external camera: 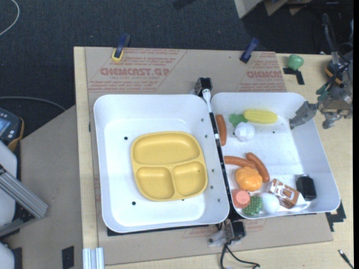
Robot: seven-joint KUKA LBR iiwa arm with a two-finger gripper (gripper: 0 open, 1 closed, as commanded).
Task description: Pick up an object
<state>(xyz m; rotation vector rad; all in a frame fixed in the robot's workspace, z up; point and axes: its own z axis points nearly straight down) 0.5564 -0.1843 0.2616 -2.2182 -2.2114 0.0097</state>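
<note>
**Gripper at the far right rim, the toys lie to its left**

My grey two-finger gripper (305,115) hangs at the upper right corner of the right shallow white plastic bin (311,156), just above its rim. I see one grey finger pointing down and to the left, but I cannot tell if the fingers stand wide or narrow, and I see nothing between them.

The nearest thing for picking is the yellow toy corn cob (260,116). It lies in the upper part of the same bin, to the left of the gripper in this view, near but apart from it. Its long axis runs almost left to right, so it points nearly at the gripper. I judge that the fingers must close across the short side of the cob, not along it.

Just below the cob sits a small white round ball (244,131), touching or almost touching a green toy piece (236,118). The left bin (112,150) holds a yellow divided plastic plate (168,166), well apart from the gripper.
</note>
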